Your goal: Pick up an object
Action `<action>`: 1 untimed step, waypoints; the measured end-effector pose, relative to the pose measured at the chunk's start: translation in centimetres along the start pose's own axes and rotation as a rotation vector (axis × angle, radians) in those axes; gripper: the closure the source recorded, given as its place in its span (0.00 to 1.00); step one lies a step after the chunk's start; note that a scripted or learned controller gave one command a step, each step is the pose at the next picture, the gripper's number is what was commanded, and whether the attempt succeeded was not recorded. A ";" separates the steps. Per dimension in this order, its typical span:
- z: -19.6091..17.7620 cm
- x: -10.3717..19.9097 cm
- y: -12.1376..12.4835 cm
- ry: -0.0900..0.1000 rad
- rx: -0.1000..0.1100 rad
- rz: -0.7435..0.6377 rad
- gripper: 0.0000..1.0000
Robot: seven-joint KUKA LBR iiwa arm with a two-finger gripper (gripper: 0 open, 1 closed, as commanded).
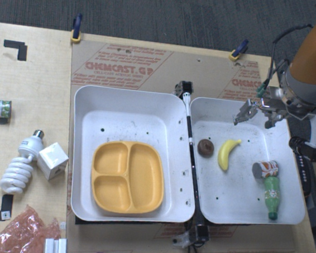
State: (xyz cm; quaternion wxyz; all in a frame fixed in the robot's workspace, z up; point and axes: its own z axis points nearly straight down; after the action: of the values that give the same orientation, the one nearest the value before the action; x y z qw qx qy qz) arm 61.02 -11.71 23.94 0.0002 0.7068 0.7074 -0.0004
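In the right bin (283, 212), you see a banana (227, 153) beside a brown round object (205, 148), with a can (265, 169) and green bottle (272, 196) farther right. Above the bin's far right corner, your claw (256, 112) hangs with fingers apart, holding nothing. The left bin (85, 121) carries a yellow divided tray (127, 177).
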 end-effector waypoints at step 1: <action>12.7 -3.9 -1.1 0.000 -0.001 0.002 0.00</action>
State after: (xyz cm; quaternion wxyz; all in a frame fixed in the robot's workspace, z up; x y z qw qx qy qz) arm 59.95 -15.59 11.25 0.0005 0.7074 0.7068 0.0000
